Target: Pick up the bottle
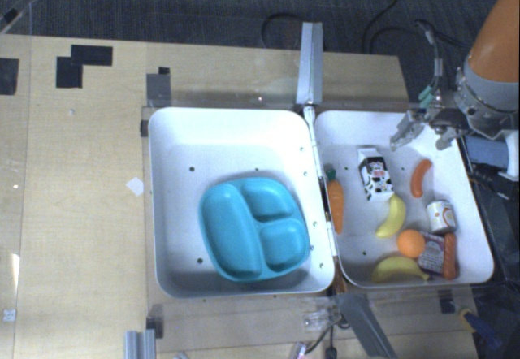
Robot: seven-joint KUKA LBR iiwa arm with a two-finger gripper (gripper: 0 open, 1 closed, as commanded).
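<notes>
Up at the right edge of the frame, the grey arm (497, 65) hangs its claw (423, 136) over the upper part of the right bin (349, 126), fingers spread apart with nothing between them. Just below and left of it lies the bottle (374, 175), white with black patches, on the bin floor. A red sausage (418, 177) lies beside it, with two bananas (392, 217), an orange (411, 244) and a carrot (335, 203) lower down. A blue plate (253, 227) sits in the left bin (175, 187).
</notes>
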